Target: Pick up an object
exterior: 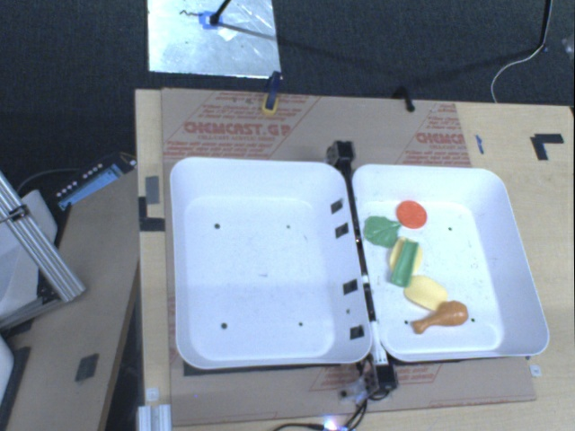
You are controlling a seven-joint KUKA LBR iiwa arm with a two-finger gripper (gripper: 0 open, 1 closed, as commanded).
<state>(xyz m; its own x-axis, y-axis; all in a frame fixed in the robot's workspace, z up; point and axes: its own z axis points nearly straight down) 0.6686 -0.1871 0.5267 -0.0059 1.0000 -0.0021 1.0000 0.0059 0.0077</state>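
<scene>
The right bin (503, 241) holds several toy foods near its left side. An orange-red round slice (411, 213) lies farthest back. A green leafy piece (380, 232) sits just left of it. A green cucumber-like piece (405, 262) rests over a yellow piece (395, 254). Below them lies a yellow lemon-like piece (425, 292). A brown drumstick (441, 316) lies nearest the front.
The left bin (260, 259) sits beside the right one, joined by black clips (350, 285) along the middle seam. Both rest on a cardboard sheet (296, 124) on the wooden bench. A metal frame (36, 250) stands at the far left.
</scene>
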